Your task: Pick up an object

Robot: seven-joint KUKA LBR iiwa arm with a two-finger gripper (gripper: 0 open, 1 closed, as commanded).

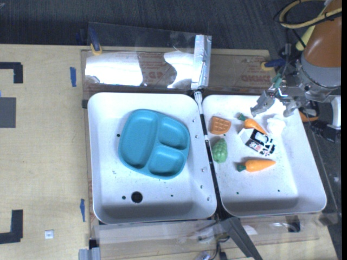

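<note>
orange toy carrots (256, 165) and (252, 124), a waffle (219, 125) and a green vegetable (219, 150) lie loose in the right bin (309, 194), within reach; claw (275, 104) hovers at its far edge, whether spread or pressed together cannot be told, nothing visibly pinched.

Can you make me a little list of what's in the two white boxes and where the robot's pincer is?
left bin: blue tray with three sections; small black disc near the front
right bin: waffle toy, green veggie, two carrots, black-and-white item
pincer: over the back of the right bin, near the upper carrot
held: nothing seen between its fingers
arm: reaches in from the right, orange band above the wrist
</note>
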